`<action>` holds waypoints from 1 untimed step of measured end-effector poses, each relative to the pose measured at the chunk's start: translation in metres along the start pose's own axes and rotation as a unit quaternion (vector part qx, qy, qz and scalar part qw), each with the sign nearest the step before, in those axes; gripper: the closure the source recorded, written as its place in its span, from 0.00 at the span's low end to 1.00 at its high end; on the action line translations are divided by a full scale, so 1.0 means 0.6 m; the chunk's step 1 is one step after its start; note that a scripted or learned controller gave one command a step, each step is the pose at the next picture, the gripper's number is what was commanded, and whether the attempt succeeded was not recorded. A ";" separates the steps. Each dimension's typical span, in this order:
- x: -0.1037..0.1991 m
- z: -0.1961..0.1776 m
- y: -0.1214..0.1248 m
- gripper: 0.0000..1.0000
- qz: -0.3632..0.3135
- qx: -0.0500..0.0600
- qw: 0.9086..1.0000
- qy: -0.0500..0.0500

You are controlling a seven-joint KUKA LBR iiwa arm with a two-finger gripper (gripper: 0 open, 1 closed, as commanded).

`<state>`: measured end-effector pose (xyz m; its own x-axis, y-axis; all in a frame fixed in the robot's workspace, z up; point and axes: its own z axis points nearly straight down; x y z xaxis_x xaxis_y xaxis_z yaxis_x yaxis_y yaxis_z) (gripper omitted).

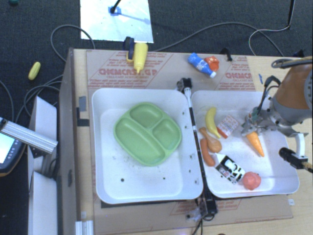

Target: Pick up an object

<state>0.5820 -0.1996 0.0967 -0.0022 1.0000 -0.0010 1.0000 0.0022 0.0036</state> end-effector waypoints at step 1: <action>0.134 -0.159 0.022 1.00 -0.001 -0.001 1.000 0.001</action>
